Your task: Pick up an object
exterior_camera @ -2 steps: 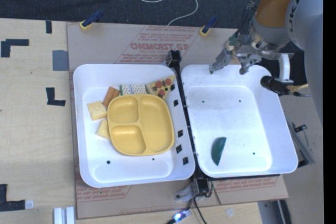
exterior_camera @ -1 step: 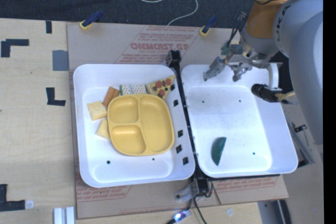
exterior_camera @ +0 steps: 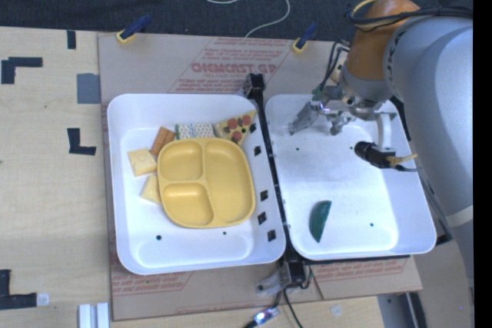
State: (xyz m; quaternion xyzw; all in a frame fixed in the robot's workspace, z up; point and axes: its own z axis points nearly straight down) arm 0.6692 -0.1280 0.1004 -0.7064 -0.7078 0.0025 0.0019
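My gripper (exterior_camera: 318,124) hangs over the back part of the right bin (exterior_camera: 407,242), its two fingers spread open with only bare white floor between them. A small dark green piece (exterior_camera: 319,219) lies near the front of that bin, well below the gripper in the view. In the left bin (exterior_camera: 123,242) a yellow divided plate (exterior_camera: 206,182) lies flat. Around its back and left edges sit a pale tan square (exterior_camera: 141,161), an orange-brown piece (exterior_camera: 161,140), a speckled strip (exterior_camera: 194,130) and a pizza-like slice (exterior_camera: 237,127).
A black divider with clips (exterior_camera: 265,165) runs between the two bins. The grey arm (exterior_camera: 438,88) covers the right bin's far right side. Both bins rest on a cardboard sheet (exterior_camera: 231,65) held by clamps, and a white cable (exterior_camera: 246,0) loops behind it.
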